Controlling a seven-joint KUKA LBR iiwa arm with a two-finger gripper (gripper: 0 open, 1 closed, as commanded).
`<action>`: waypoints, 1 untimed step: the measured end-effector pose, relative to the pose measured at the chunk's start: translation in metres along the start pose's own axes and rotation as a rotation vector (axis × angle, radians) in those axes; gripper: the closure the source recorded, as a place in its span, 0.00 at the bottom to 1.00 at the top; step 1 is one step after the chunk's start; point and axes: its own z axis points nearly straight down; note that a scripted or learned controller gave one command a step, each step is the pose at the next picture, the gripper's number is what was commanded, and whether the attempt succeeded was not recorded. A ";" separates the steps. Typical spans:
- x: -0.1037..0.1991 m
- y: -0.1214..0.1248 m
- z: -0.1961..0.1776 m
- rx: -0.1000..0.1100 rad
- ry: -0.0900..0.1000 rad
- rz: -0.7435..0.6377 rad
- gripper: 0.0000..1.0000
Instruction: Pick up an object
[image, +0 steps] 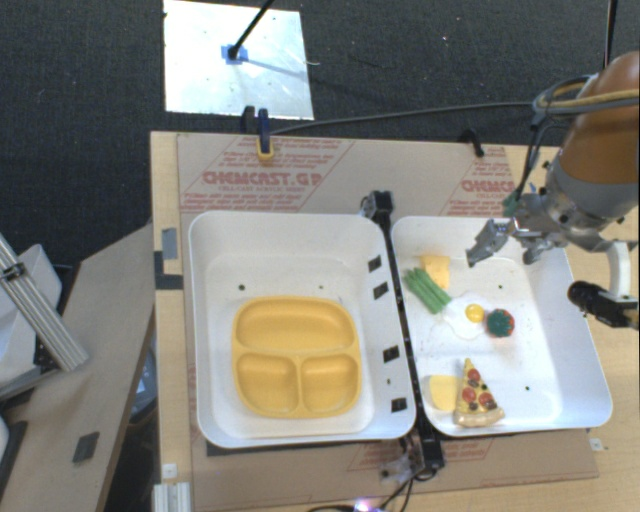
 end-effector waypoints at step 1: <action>0.000 0.002 -0.007 -0.012 -0.001 -0.002 0.00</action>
